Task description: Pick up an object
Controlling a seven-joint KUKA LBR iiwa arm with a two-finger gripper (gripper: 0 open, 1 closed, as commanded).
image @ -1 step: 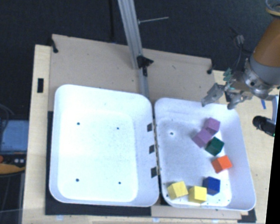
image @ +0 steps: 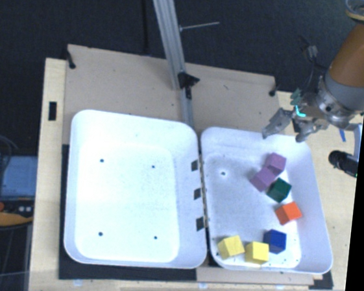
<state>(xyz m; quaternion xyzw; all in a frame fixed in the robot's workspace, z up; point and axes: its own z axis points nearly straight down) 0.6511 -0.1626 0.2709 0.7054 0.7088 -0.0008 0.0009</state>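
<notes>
**Overhead, open fingers above the right bin's far rim**

Up at the far right: grey arm with an orange band, slanting down to a metal gripper, its two fingers spread apart, nothing between them. Poised over the far rim of the right bin, apart from every block.

Inside that shallow, smooth white bin with rounded corners, seven small cubes with a matte look. Nearest the gripper: two purple blocks touching each other, one tilted against the other. Just beside them, a dark green block. Next toward the near side, an orange block, then a blue block. Along the near wall, two yellow blocks side by side, just beside the blue one.

To the left, touching along small dark clips: a second white bin, same rounded shape, faintly speckled floor. Underneath both, a pale wooden bench. Slanting in from the top, a ribbed metal rail.
</notes>
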